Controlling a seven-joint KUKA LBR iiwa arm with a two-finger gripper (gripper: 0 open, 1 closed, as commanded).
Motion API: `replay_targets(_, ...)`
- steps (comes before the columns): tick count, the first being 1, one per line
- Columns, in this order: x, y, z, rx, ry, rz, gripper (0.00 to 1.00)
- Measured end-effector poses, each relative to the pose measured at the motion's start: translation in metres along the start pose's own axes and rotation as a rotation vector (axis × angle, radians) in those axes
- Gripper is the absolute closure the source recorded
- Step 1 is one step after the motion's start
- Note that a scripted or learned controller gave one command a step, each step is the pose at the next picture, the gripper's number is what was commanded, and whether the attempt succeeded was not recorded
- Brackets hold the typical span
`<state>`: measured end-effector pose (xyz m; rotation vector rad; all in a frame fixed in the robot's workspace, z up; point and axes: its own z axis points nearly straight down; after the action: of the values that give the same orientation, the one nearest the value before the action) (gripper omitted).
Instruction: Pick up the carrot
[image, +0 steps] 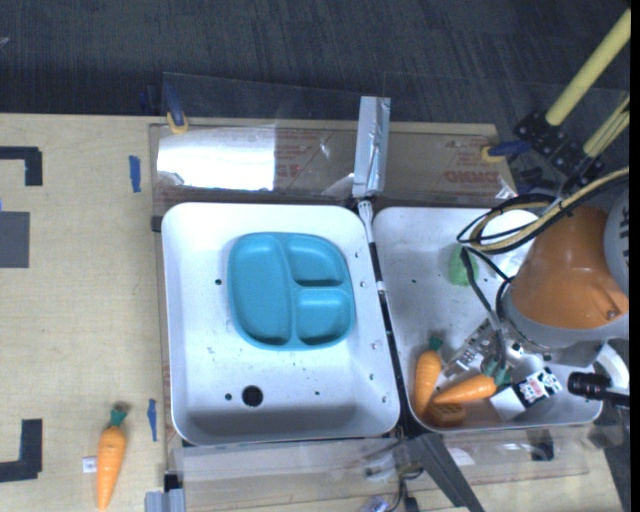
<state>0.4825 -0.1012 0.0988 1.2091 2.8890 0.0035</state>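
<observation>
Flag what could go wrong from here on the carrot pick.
1. Two carrots lie touching near the right bin's front wall; the gripper right above them could nudge one while going for the other, or catch both.
2. They sit close to that wall and the divider, so a descent could hit the rim.
3. A third carrot lies on the bench outside the bins, a likely false target.

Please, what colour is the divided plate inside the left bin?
The divided plate is light blue, turquoise-like. The camera view shows it plainly, lying in the left bin.
</observation>
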Motion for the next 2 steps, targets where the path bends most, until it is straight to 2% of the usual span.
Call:
replay_targets(1,0.0,0.0,0.001,0.001,0.001,0.0,0.0)
replay_targets(2,0.004,0.001,0.011,0.002,0.003,0.384,0.0)
